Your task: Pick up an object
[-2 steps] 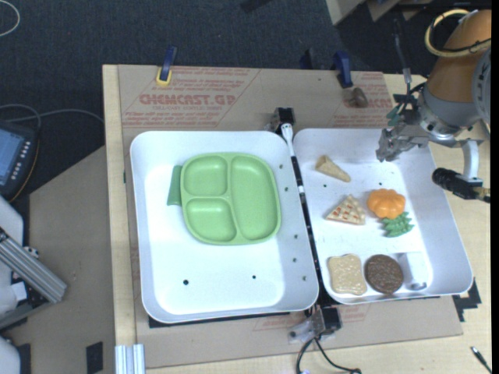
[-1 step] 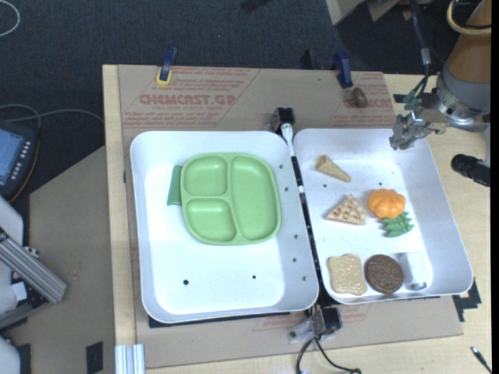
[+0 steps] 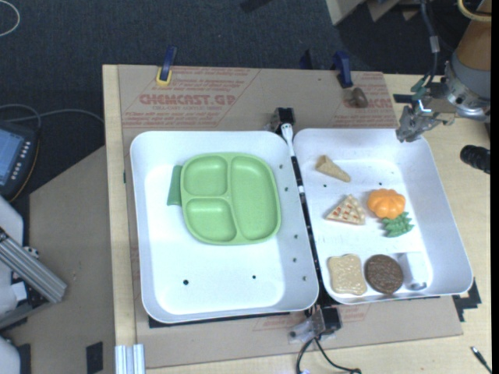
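From my remote station I log the gripper (image 3: 408, 131) at two o'clock, poised over the far corner of the right bin (image 3: 440, 201) with nothing between its parts; whether it is spread or pressed together I cannot tell. Right bin contents: cheese wedge (image 3: 333, 169) at twelve o'clock, pizza slice (image 3: 347, 211) at centre, orange pumpkin (image 3: 387, 202) just above a green sprig (image 3: 398, 225) at three o'clock, and bread slice (image 3: 346, 274) beside brown cookie (image 3: 383, 273) at six o'clock. Left bin (image 3: 156, 263): green divided plate (image 3: 231, 198), upper middle.
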`<state>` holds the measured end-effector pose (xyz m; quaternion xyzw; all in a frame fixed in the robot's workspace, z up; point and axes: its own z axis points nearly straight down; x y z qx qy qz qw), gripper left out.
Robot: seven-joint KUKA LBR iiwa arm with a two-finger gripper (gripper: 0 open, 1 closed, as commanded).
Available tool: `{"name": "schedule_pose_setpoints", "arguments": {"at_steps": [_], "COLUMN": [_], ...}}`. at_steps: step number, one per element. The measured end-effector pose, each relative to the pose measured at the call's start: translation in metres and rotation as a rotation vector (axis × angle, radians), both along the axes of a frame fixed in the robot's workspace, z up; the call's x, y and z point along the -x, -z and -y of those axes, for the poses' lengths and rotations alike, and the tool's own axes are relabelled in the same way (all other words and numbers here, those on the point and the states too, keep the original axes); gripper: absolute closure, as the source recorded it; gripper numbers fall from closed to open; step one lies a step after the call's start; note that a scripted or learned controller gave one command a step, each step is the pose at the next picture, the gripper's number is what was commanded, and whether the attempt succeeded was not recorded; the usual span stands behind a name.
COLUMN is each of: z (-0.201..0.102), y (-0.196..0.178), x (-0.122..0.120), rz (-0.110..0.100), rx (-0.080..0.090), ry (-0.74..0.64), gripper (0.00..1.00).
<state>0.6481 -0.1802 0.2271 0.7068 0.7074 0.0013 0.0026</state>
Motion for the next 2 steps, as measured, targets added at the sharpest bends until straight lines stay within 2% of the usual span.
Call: {"name": "schedule_pose_setpoints", "arguments": {"at_steps": [1, 2], "z": [-0.05, -0.101], "y": [-0.009, -0.003], "x": [0.02, 0.037], "rz": [-0.008, -0.009], "rx": [-0.003, -0.003], "ry": [-0.002, -0.002], "gripper": [1.0, 1.0]}}
